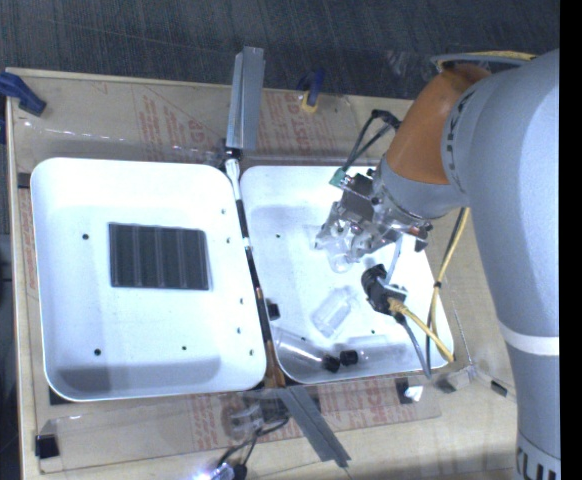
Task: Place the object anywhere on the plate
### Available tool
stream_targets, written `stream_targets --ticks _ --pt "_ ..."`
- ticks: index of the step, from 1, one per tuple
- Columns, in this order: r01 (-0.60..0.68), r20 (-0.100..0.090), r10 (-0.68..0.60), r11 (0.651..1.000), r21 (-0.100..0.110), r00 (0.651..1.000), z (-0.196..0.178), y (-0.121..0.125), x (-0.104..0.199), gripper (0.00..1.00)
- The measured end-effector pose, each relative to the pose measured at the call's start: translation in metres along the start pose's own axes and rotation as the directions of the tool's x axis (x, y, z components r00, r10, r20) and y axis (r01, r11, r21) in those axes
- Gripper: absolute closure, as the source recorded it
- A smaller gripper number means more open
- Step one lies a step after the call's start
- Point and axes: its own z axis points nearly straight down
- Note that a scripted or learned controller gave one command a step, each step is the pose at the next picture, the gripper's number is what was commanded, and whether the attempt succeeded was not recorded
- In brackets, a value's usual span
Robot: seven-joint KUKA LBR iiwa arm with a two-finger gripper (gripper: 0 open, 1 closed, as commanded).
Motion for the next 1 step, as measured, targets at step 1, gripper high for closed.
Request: stream_targets --ticks 1 --pt "0.156 0.001 -0.156 0.988 -0.006 0.988 -0.0243 0.0057 0.1093 1.00"
